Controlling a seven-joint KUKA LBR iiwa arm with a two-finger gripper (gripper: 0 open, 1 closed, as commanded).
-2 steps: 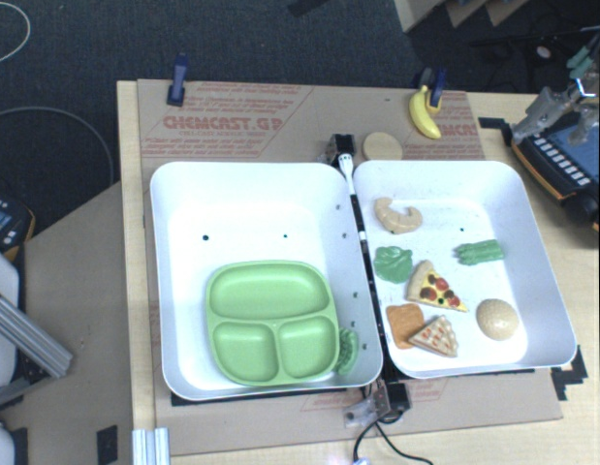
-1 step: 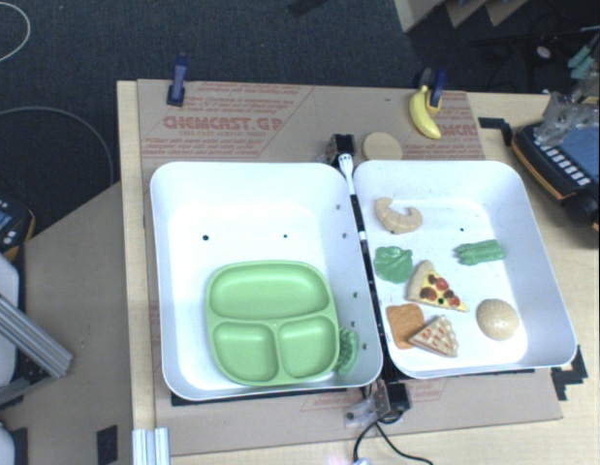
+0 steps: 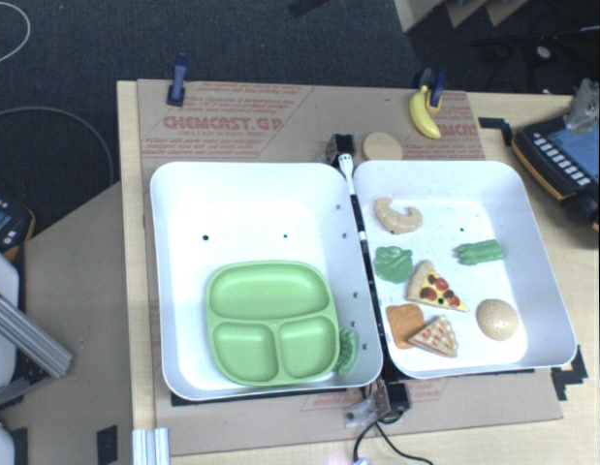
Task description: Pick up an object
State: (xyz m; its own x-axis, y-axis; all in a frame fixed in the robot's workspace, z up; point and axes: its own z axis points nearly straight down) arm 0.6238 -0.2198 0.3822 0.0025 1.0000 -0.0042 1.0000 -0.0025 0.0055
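The right bin [image 3: 532, 260] holds several toy foods. A tan croissant [image 3: 397, 217] lies near its back left. A dark green leafy piece [image 3: 393, 262] sits beside a pizza slice [image 3: 435, 288]. A green vegetable [image 3: 479, 252] lies further right. A round beige bun [image 3: 496, 319] rests near the front right, with an orange cracker [image 3: 404, 322] and a waffle wedge [image 3: 435, 338] at the front left.
The left bin [image 3: 183, 211] carries a green divided plate [image 3: 271, 321] and a small green item [image 3: 347, 351] at its right wall. A yellow banana [image 3: 425, 114] and a beige disc [image 3: 382, 146] lie on the board behind the bins.
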